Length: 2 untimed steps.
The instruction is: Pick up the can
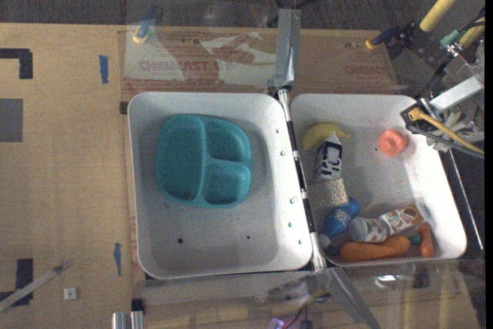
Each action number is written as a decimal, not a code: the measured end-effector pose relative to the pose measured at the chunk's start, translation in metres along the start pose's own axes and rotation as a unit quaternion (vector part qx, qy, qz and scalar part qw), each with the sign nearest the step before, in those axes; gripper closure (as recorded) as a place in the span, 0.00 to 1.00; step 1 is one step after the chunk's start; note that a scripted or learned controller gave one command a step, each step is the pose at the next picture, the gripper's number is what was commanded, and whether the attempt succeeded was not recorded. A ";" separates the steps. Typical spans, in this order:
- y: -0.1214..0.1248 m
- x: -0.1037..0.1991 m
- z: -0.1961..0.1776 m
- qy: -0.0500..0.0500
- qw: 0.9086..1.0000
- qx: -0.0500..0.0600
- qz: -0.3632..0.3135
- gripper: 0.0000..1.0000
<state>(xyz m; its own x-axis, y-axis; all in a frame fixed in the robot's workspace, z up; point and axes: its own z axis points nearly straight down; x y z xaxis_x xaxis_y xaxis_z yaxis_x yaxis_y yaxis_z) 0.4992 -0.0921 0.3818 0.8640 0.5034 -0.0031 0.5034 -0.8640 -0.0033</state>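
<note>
A teal plate point(204, 159), a yellow banana point(322, 134), an orange carrot point(375, 249), and a black-and-white carton point(330, 158).

The divider point(296, 166) between the two bins is the landmark. Left of it, the left bin point(146, 243) holds a sectioned plate point(204, 159) toward its far side. Right of it, in the right bin point(439, 189), a banana point(323, 133) and carton point(330, 158) lie just beside the divider at the far end; the can point(383, 225) lies on its side near the front, a carrot point(373, 249) just before it
</note>
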 end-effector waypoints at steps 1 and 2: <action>0.003 -0.019 0.005 0.000 0.999 0.000 0.046 1.00; 0.054 0.084 0.019 0.001 1.000 -0.002 0.023 1.00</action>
